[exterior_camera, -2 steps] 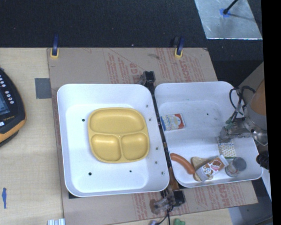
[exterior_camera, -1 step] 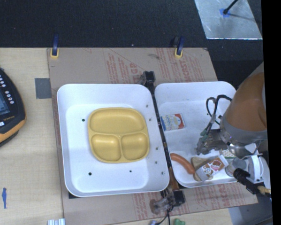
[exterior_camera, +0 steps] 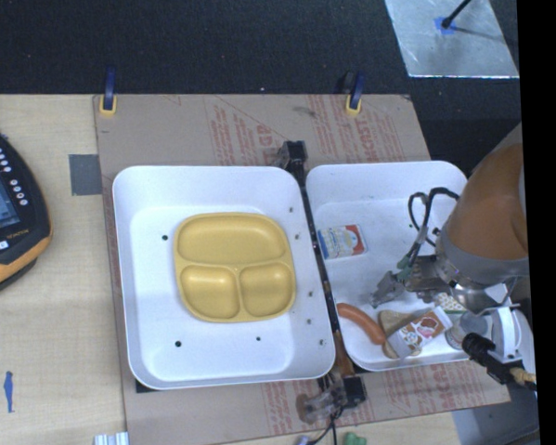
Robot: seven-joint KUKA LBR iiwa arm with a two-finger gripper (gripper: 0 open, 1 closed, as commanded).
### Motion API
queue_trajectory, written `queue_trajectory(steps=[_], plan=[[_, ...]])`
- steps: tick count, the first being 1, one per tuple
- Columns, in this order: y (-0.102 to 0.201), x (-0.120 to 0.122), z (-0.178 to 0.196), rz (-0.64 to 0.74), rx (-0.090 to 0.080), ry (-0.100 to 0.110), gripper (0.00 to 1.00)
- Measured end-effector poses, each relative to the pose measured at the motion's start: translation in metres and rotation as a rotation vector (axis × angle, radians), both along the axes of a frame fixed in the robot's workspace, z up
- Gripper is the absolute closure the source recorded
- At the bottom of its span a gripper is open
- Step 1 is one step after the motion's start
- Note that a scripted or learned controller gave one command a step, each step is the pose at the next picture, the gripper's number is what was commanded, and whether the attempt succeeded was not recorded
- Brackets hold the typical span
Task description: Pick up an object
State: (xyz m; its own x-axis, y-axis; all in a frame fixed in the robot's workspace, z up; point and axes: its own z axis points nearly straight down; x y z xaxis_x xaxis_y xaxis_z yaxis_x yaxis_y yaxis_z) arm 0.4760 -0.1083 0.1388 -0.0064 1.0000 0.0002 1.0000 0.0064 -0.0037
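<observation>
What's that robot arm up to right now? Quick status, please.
Pincer low in right bin, over the clutter; grip state unclear. Hot dog and small carton lie loose, nothing lifted. Yellow divided plate sits in left bin.

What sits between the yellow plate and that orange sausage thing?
In the camera view, the two bins' touching rims lie between the yellow divided plate and the orange sausage, plus bare white bin floor on both sides.
</observation>
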Motion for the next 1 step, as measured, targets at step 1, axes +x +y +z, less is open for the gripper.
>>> queue_trajectory(steps=[1], plan=[[0.0078, 0.0774, -0.0476, 0.000, -0.002, 0.000, 0.00]])
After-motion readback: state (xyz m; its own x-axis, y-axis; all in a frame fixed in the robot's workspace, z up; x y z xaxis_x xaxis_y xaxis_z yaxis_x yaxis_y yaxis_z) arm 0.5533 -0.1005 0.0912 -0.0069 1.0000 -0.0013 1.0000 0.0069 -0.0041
